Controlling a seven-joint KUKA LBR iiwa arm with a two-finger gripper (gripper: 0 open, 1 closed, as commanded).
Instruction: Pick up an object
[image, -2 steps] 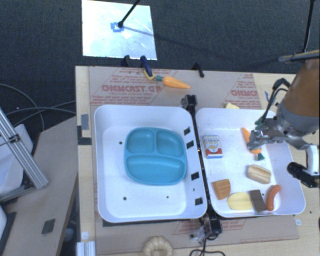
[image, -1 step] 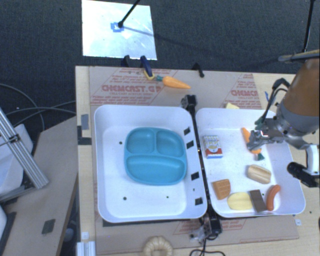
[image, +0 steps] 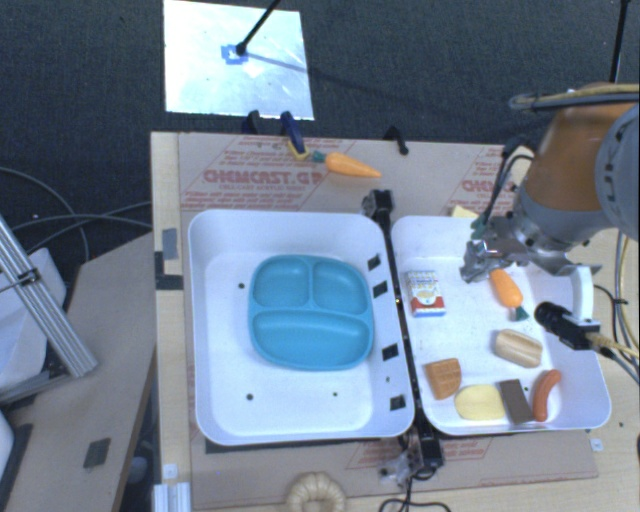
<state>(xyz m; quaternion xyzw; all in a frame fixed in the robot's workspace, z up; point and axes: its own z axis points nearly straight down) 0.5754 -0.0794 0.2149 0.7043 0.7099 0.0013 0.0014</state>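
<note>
My gripper (image: 479, 262) hangs low over the upper part of the right bin (image: 600, 405). Just right of it lies an orange toy carrot (image: 506, 288), close to the gripper's tip. A small red and white fries box (image: 425, 293) sits to the gripper's lower left. Toward the front of the bin lie a tan bread roll (image: 517, 348), a brown toast piece (image: 443, 377), a pale yellow lump (image: 480, 402), a dark brown bar (image: 515, 400) and a red sausage (image: 545, 393). I see nothing held in the gripper.
The left bin (image: 215, 400) holds a blue divided plate (image: 310, 310). A second toy carrot (image: 345, 165) lies on the cardboard behind the bins. The arm's body (image: 575, 190) overhangs the right bin's back right corner, with a black attachment (image: 560, 322) over its right side.
</note>
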